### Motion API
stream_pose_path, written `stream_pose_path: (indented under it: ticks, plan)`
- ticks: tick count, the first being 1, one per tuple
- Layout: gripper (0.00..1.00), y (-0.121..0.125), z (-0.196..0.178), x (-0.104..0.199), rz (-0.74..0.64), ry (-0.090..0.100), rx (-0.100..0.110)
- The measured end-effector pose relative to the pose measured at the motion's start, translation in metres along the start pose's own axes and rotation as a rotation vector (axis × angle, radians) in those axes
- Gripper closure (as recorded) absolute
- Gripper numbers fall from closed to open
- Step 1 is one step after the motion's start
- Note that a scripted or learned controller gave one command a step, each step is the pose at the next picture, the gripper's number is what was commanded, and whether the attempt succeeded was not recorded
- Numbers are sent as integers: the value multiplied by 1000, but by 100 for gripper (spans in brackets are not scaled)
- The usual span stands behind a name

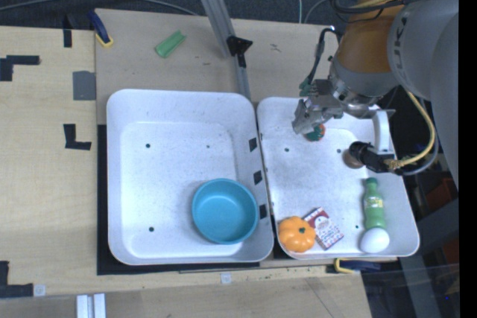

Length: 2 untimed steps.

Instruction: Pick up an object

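My gripper [311, 127] hangs over the far left part of the right bin [298, 175]. A small green and red object [317, 133] sits between its fingertips, and the gripper is shut on it. Along the bin's near edge lie an orange pumpkin-like toy [297, 234], a red and white packet [324, 227], a green bottle [373, 205] and a white egg-shaped thing [374, 240]. A dark round object [356, 155] rests near the bin's right wall.
The left bin [149, 130] holds a blue bowl [223, 211] at its near right corner. A grey pole [216, 4] slants across the bench behind the bins. A green block [169, 44] lies on the bench at the far left. Cables run behind the arm.
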<state>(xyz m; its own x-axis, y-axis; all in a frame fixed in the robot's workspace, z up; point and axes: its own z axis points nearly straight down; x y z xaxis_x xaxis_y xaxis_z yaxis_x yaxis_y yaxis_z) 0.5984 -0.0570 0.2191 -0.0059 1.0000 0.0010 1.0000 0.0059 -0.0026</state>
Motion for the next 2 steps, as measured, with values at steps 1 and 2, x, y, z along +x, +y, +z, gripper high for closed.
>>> stream_pose_path:
  ticks: [1,2]
  plan:
    - [100,1,-12,54,-2,1,-3]
    - [100,-3,-17,101,-1,1,-2]
